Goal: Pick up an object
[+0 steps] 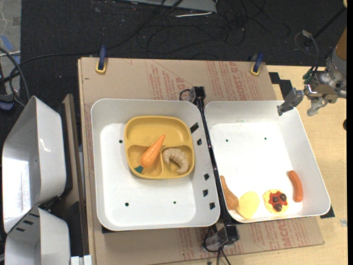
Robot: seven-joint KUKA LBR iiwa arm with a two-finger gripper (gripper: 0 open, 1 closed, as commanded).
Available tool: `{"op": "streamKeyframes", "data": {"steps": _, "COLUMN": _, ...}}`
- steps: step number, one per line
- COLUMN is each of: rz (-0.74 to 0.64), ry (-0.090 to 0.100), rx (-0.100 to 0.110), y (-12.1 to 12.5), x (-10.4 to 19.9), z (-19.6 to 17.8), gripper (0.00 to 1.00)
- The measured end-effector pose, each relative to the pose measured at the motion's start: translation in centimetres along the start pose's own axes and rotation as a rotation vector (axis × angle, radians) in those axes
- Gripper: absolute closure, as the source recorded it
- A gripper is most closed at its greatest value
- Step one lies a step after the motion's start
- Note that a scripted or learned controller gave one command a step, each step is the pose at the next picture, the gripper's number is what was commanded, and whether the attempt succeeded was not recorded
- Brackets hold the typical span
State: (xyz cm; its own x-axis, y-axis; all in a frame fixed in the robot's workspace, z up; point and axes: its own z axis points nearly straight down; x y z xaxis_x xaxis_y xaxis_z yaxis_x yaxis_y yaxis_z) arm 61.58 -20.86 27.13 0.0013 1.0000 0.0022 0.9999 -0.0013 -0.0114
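1. Cardboard [165, 73] lies flat across the bench, and both white bins sit on it; I take the right bin [251, 126] as my landmark from here on.
2. Left of it, wall touching wall, is the left bin [105, 148].
3. Inside that left bin rests a yellow divided plate [149, 128], well apart from the right bin's toys.
4. The arm [339, 59] comes in at the landmark's far right corner, its wrist tipped down and inward.
5. The gripper [300, 101] hangs over that bin's upper right rim with its two fingers spread apart and nothing between them.
6. On the plate lie an orange carrot [153, 150] and, just beside it, a pale shrimp [177, 160].
7. Along the right bin's near edge, from the left: a tan drumstick [228, 193], a yellow round piece [249, 203], a small pizza-like disc [276, 200], and a red sausage [296, 185] by the right wall.
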Motion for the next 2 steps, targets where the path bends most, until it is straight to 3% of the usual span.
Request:
{"op": "streamKeyframes", "data": {"steps": 1, "rz": -0.003, "ry": -0.003, "rx": -0.012, "y": 0.2, "x": 0.1, "z": -0.7, "gripper": 0.0}}
{"op": "streamKeyframes", "data": {"steps": 2, "rz": -0.006, "ry": -0.002, "rx": -0.009, "y": 1.1, "x": 0.5, "z": 4.1, "gripper": 0.0}}
